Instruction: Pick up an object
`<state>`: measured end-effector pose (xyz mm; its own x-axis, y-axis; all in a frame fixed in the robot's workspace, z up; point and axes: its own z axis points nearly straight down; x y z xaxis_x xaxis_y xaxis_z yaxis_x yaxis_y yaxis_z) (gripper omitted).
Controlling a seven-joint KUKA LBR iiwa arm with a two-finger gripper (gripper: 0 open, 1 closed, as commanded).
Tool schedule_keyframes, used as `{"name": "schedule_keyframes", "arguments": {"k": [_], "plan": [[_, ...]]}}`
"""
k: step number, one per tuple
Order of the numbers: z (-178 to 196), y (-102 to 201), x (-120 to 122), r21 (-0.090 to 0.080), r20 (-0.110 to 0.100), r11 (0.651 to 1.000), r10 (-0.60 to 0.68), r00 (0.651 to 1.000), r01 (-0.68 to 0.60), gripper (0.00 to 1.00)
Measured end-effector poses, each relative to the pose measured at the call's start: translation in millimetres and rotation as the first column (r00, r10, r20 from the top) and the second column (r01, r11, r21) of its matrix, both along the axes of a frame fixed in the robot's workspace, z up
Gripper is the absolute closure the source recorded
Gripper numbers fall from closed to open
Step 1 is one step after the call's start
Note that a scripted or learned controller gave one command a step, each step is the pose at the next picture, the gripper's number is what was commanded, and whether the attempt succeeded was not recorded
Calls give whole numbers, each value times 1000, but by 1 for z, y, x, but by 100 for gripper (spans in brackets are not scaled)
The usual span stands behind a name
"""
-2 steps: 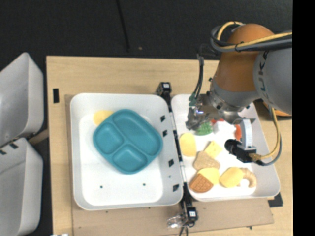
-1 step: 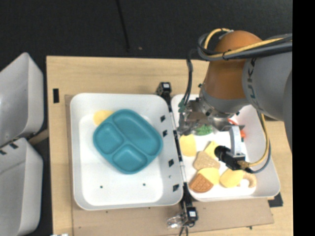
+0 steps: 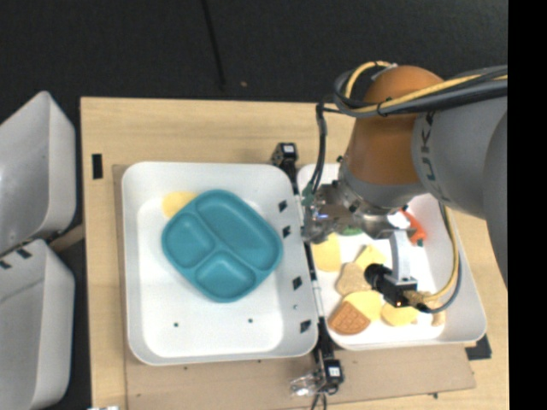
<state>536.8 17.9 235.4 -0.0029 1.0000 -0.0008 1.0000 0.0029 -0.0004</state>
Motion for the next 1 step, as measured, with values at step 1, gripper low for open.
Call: {"name": "schedule_keyframes", "arguments": {"k": [1], "plan": [[-3,-6,3,0,1,1000,-3,1000,3,100]]}}
